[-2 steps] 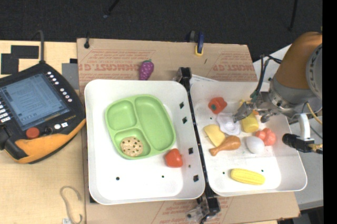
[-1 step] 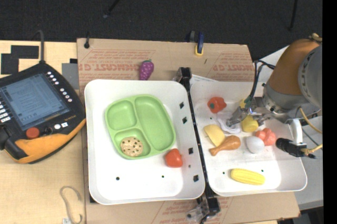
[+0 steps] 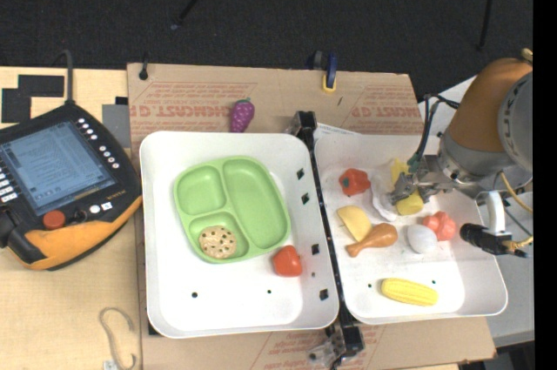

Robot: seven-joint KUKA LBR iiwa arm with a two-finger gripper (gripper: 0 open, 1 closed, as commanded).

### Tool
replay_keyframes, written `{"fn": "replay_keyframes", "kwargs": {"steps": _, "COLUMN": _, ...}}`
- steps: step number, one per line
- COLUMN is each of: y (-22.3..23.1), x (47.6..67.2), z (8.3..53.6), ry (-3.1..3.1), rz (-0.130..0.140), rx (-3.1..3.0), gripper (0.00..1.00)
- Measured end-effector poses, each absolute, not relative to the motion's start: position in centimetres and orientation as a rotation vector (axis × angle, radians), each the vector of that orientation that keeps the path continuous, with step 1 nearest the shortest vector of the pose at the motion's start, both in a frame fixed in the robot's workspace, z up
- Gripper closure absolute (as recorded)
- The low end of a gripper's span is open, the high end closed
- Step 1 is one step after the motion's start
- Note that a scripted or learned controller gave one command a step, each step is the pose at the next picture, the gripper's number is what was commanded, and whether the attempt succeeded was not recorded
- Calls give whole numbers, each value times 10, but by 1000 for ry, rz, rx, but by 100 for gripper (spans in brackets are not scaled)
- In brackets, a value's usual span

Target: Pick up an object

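Bins side by side across the middle of the frame, left bin (image 3: 165,290) and right bin (image 3: 483,294), so the arm can reach either from the right. Arm (image 3: 487,111) leans in from the right edge over the right bin's upper part, wrist angled down towards the clutter there. Green tray (image 3: 261,203) sits tilted in the left bin, cookie (image 3: 216,241) in its lower compartment, tomato (image 3: 287,260) just off its lower right corner. Right bin carries the loose pieces: corn (image 3: 409,292) lying nearly level along the bottom, drumstick (image 3: 372,238) slanting up to the right, cheese (image 3: 352,222) beside it, red pepper (image 3: 353,181) above. Gripper (image 3: 409,190) is down on a yellow piece (image 3: 409,205), upper middle of the right bin; whether the pincer is open or clamped, I cannot tell. That piece looks blocky, long axis roughly across the frame, though it's too small to be sure.
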State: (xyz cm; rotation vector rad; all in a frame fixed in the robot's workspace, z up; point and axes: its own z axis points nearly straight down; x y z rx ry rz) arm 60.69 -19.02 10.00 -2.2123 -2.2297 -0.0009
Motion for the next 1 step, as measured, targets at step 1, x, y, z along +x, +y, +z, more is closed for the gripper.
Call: {"fn": "replay_keyframes", "kwargs": {"steps": 1, "y": -189, "x": 608, "z": 143, "ry": -2222, "rz": -2, "rx": -2223, "gripper": 100}}
